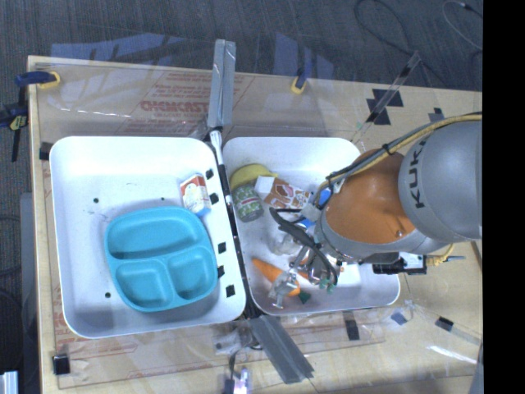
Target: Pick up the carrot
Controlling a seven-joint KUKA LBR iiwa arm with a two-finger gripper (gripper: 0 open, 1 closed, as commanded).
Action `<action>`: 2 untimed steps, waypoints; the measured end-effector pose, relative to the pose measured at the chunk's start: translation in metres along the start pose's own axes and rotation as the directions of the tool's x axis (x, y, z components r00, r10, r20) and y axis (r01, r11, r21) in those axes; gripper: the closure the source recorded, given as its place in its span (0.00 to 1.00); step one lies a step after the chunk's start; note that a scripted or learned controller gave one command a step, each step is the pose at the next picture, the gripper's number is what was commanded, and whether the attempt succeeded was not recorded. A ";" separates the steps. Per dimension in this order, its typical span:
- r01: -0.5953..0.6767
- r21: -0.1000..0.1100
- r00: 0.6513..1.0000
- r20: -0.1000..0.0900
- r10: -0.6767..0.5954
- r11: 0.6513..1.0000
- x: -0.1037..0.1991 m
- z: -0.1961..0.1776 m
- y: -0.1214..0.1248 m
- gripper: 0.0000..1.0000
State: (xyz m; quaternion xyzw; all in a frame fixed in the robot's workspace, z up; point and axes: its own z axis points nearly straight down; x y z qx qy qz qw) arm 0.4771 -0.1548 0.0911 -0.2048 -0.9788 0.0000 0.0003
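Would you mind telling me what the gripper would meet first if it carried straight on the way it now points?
Most likely the carrot: the gripper points down and left into the right bin, right over the carrot's near end. Depth is unclear from above.
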 end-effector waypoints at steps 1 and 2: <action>0.004 -0.002 1.000 0.003 -0.004 1.000 -0.001 -0.009 0.001 1.00; 0.183 0.000 0.983 0.006 -0.183 0.983 0.026 -0.135 0.063 1.00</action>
